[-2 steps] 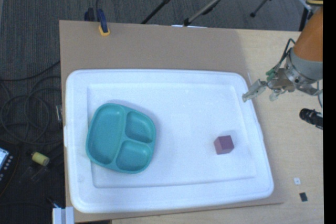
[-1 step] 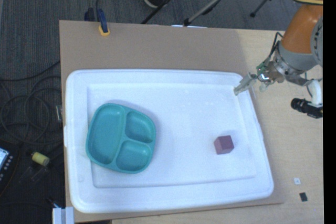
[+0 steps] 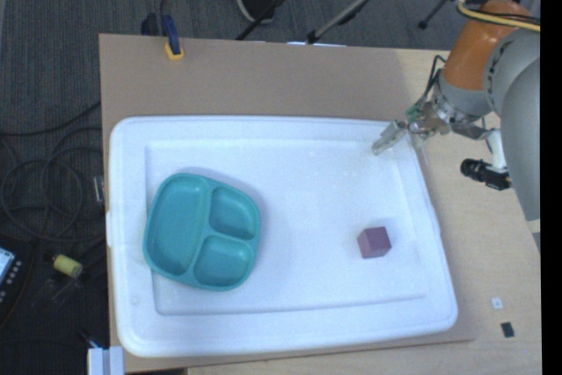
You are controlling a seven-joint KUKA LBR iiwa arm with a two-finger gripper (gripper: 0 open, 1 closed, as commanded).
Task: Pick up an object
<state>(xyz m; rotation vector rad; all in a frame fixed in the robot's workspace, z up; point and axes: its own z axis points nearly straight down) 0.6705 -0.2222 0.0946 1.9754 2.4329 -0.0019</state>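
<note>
A small purple cube (image 3: 374,242) lies on the floor of the white bin (image 3: 290,320), toward its right side. A teal divided plate (image 3: 203,230) with three compartments rests at the bin's left. My gripper (image 3: 387,140) hangs over the bin's far right corner, well above and behind the cube, with nothing seen in it. The grey arm with its orange band (image 3: 479,48) comes in from the right edge.
The bin sits on a tan board (image 3: 263,75). A blue and yellow clamp (image 3: 172,39) grips the board's far left edge. Cables, tripod legs and a person's feet lie beyond the board at the back.
</note>
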